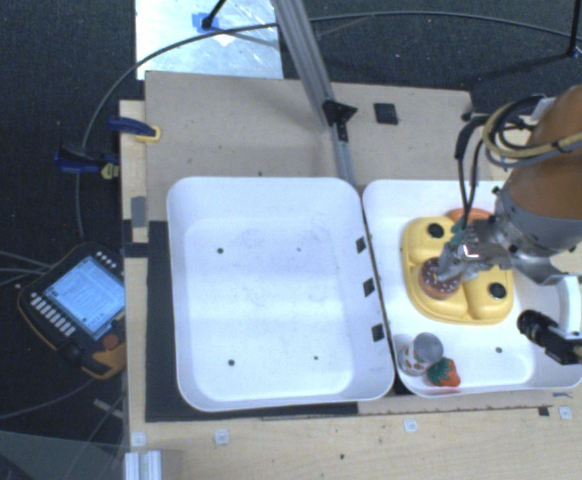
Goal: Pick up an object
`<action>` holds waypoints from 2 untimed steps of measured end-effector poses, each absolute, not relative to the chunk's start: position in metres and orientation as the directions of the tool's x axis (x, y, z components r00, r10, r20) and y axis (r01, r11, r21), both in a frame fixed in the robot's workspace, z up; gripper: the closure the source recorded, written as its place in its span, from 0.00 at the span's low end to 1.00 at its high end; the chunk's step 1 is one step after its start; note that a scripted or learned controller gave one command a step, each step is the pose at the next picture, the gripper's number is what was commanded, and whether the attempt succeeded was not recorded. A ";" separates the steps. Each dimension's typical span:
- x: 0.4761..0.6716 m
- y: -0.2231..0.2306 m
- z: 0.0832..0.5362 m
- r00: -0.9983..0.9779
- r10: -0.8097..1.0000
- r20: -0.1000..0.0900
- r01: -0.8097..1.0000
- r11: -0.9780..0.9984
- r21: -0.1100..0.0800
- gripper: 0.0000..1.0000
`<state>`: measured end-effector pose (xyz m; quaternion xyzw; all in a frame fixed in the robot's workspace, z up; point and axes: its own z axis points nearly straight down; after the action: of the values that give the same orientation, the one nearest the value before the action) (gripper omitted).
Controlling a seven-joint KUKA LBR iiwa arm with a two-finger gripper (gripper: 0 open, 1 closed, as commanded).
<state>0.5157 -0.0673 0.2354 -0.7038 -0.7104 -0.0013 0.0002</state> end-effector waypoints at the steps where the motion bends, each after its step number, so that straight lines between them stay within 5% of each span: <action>1: 0.504 -0.009 0.239 -0.011 1.000 0.003 1.000 0.011 0.001 1.00; 2: 0.510 0.044 0.231 -0.011 1.000 0.003 1.000 0.011 0.001 1.00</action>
<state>0.5099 0.0442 0.2309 -0.7033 -0.7109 -0.0011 0.0007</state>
